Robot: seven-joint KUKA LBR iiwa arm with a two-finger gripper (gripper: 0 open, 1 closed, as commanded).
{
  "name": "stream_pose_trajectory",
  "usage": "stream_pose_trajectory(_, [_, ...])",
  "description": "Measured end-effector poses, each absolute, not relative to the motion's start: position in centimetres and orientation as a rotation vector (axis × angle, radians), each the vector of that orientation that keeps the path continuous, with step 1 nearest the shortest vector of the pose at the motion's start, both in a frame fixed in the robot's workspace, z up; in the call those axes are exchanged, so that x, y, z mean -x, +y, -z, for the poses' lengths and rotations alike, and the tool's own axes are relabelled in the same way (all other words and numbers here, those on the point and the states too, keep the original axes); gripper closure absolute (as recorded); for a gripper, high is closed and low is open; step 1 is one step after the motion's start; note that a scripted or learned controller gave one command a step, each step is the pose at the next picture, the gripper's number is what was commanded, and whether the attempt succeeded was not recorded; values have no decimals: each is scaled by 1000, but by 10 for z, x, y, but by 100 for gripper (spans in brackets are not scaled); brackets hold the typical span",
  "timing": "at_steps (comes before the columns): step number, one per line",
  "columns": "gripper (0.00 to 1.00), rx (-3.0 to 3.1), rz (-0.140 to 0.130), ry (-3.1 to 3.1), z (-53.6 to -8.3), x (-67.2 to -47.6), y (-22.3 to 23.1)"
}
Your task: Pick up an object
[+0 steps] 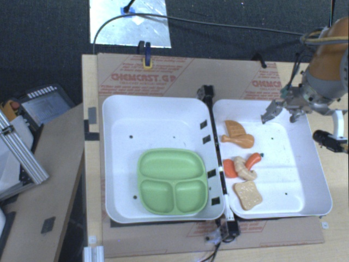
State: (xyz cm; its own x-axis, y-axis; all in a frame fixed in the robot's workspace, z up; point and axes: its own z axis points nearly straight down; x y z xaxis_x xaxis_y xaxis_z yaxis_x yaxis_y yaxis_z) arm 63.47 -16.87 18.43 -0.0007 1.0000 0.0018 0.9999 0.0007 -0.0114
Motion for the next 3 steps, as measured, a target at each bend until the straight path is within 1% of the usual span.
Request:
stream_pose_trajectory(1, [0,2219,1,-2226,-193,-638,-168])
stream_pose_trajectory(3, [0,2216,-1,-2227,-84,-638,-159])
